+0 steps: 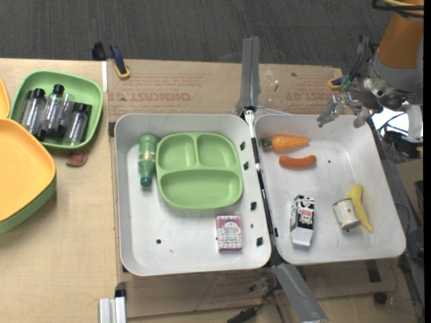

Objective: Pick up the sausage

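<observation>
The sausage, short and orange-red, lies in the right bin near its back left. Just behind it lies an orange carrot with a green tip. My gripper hangs over the back right corner of that bin, above and to the right of the sausage and well apart from it. Its two fingers are spread with nothing between them.
The right bin also holds a small milk carton, a can and a banana at the front. In the left bin are a green divided plate, a green bottle and a pink box. A metal divider rises between the bins.
</observation>
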